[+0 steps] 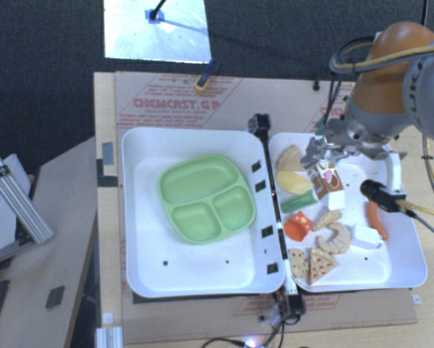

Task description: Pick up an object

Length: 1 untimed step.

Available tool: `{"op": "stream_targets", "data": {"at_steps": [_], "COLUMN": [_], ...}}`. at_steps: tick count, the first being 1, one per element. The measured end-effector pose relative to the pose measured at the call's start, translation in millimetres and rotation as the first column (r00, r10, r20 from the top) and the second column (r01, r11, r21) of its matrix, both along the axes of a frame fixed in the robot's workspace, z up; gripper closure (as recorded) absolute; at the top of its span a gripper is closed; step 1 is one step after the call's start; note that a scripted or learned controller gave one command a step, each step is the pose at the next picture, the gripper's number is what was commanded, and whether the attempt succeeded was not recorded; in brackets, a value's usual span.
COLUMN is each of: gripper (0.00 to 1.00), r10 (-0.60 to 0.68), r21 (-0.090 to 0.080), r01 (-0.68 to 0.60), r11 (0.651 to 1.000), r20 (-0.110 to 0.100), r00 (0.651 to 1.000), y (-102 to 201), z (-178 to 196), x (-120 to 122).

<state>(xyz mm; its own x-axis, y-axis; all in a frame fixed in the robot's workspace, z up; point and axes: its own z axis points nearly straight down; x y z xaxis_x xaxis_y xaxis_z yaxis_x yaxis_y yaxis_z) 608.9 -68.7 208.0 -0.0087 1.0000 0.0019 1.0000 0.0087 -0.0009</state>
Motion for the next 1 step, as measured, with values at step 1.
{"op": "stream_targets", "data": {"at_steps": [1], "gripper": [1.0], "r10": [0.0], "r21": [0.0], "r01": [0.0], "r11": [1.0], "r20": [0.0], "r00": [1.0], "y": [42.2], "z": [14.3], "x": [-34.2]}}
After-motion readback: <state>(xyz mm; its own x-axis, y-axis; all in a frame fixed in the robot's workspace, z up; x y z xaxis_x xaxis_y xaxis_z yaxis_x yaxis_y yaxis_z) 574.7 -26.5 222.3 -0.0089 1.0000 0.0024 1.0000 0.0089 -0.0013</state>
